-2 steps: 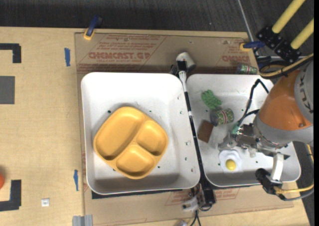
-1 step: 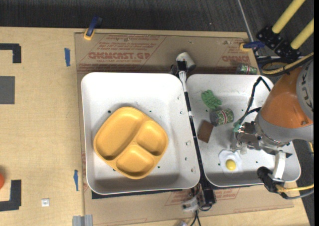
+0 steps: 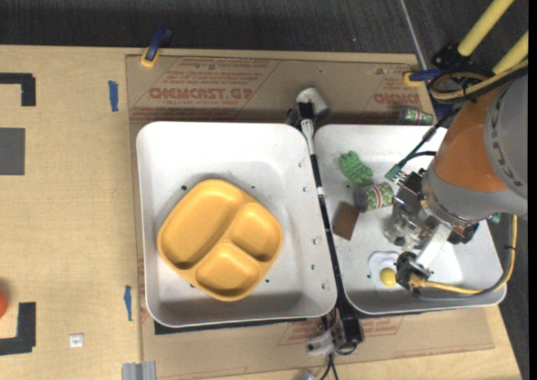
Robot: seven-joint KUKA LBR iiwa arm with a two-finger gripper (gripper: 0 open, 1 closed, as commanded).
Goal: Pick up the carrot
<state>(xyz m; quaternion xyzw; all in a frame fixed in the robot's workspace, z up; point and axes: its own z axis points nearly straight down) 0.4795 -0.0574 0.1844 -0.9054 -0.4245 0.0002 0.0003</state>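
Observation:
My gripper [image 3: 401, 226] hangs low over the middle of the right bin [image 3: 471, 268], metal and grey, under the orange-banded wrist. Just left of it stands a small can with a green label [image 3: 375, 196]. A brown block [image 3: 345, 221] lies further left, near the bin's left wall. A green knobbly toy [image 3: 355, 166] sits toward the back. A small yellow thing [image 3: 387, 277] lies at the front, below the gripper. The arm covers the bin's right half, so whatever lies under it is hidden. Nothing orange and carrot-shaped can be made out among the things in the bin.
The left bin [image 3: 168, 142] holds a yellow three-part plate [image 3: 220, 237]. A black divider runs between the bins. A red-orange thing [image 3: 2, 303] shows at the bench's far left edge. Yellow poles stand at the back right.

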